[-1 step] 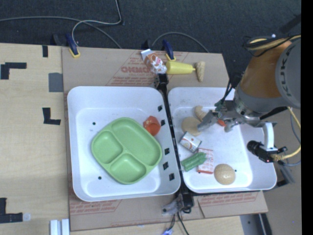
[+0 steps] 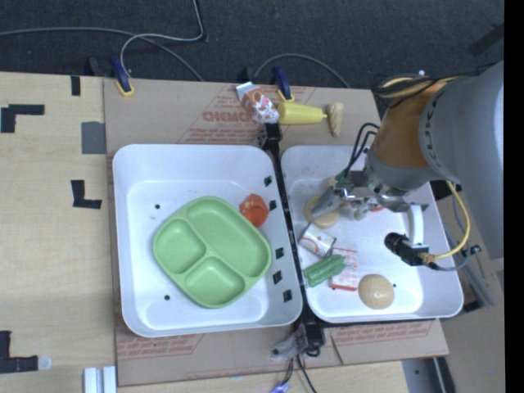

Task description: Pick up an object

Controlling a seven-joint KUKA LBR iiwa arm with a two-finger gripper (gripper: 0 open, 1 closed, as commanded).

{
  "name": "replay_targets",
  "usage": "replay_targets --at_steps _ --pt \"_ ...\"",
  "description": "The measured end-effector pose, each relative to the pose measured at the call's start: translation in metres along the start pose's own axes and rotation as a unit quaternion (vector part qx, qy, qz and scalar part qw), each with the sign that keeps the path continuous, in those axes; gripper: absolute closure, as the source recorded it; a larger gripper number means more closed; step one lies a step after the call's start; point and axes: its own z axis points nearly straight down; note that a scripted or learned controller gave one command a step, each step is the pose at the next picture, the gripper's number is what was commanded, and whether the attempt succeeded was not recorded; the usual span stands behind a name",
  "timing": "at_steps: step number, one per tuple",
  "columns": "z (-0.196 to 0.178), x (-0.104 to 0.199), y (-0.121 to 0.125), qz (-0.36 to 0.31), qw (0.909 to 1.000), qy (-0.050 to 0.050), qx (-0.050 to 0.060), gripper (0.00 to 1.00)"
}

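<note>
- Two shallow white plastic bins, side by side at frame centre: left bin (image 2: 131, 219), right bin (image 2: 434, 301), meeting at a dark central divider.
- One grey arm with an orange band (image 2: 409, 133), entering from the right edge and reaching down into the upper half of the right bin.
- One two-finger gripper (image 2: 342, 193), positioned low over the upper left area of the right bin; finger state not discernible, so cannot tell whether apart, together or clamped.
- One pale tan rounded object (image 2: 322, 215), directly below and left of the gripper, touching or just beside it; contact not confirmed.
- One small white and silver wrapped packet (image 2: 317, 240), just below the tan object, near the divider.
- One green elongated object (image 2: 325, 269), tilted, lower left of the right bin, lying over a flat white and red printed packet (image 2: 347, 260).
- One beige egg-shaped object (image 2: 376, 291), near the lower wall of the right bin.
- One light green three-compartment plastic tray (image 2: 211, 250), centred in the left bin, rotated diagonally.
- One small orange-red rounded object (image 2: 255, 210), just beside the tray's upper right corner, near the divider.
- One yellow toy-like object with a tan end (image 2: 304, 115), outside the bins, on the cardboard above the right bin.
- One small white and red printed item (image 2: 258, 101), just left of the yellow object.
</note>
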Motion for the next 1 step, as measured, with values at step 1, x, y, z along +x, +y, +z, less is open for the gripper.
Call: replay_targets --at_steps 1 --pt "0.0167 -0.0043 0.0547 -0.001 1.0 0.0 -0.004 0.0"
